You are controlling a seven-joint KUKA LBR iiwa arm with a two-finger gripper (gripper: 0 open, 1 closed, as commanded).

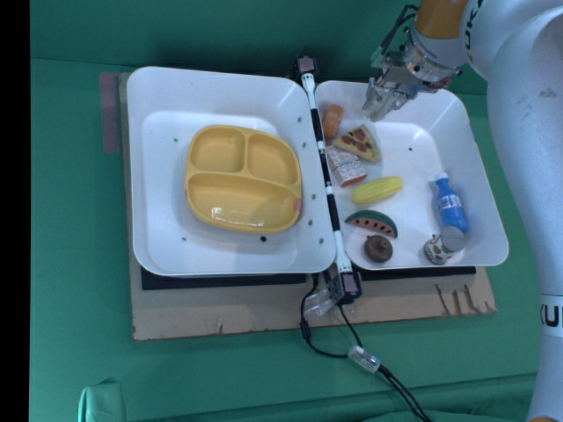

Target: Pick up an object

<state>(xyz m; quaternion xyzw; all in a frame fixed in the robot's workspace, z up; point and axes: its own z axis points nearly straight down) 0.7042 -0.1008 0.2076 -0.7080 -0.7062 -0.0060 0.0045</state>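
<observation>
The gripper (383,104) hangs over the far edge of the right bin (479,152), fingers pointing down with a small gap between them and nothing in that gap. The grey arm (528,86) with its orange band rises behind it to the right.

Just below the fingertips lies a pizza slice (359,141), with an orange piece (332,120) a little to its left against the divider. Further toward the near rim from the gripper sit a red-and-white packet (345,166), a corn cob (377,189), a watermelon slice (372,222) and a brown doughnut (378,248). To the near right are a blue bottle (449,203) and a small can (442,245).

Well to the left, the left bin (158,104) holds a yellow divided plate (244,179). Both bins rest on a cardboard sheet (220,310) over green cloth (70,236); black cables (352,345) trail from the near edge.
</observation>
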